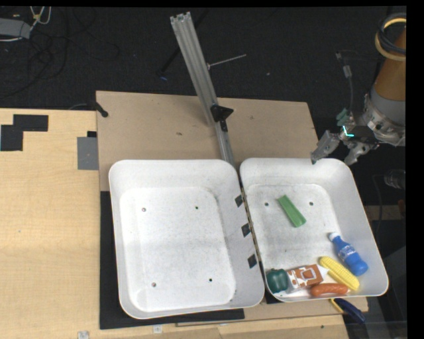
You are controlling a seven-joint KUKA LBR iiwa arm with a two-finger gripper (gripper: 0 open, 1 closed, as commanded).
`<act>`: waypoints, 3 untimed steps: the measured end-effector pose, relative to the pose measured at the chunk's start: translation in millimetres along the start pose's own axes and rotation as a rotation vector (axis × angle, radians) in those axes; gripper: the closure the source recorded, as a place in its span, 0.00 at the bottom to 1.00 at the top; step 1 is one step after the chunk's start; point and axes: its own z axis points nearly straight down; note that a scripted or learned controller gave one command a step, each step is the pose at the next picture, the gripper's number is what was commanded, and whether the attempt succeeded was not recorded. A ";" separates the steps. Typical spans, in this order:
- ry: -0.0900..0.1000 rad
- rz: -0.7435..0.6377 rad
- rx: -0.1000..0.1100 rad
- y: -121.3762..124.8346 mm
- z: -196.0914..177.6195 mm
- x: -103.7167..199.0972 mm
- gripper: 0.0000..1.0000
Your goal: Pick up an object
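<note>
White right bin (pixel 344 173) has a green block (pixel 291 210), blue bottle (pixel 348 255), corn (pixel 340 273); gripper (pixel 339 151) fingers spread wide over its far rim, holding nothing

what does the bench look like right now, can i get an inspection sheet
surface: two white bins; left bin and right bin side by side on a brown board.
job's things: all in the right bin: green block mid-bin; blue bottle, yellow corn, red-orange item, orange-white pack and dark green item along its near edge.
clutter: nothing seen.
grippers: gripper above the right bin's far right corner, holding nothing.
cables: loose cables on the dark floor, far left.
surroundings: metal rail, light wooden panel.
</note>
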 end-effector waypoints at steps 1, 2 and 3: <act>-0.002 -0.003 -0.004 0.7 -2.8 0.3 0.00; 0.001 0.000 0.002 -4.6 60.2 5.0 0.00; 0.001 0.002 0.001 -13.1 113.8 12.4 0.00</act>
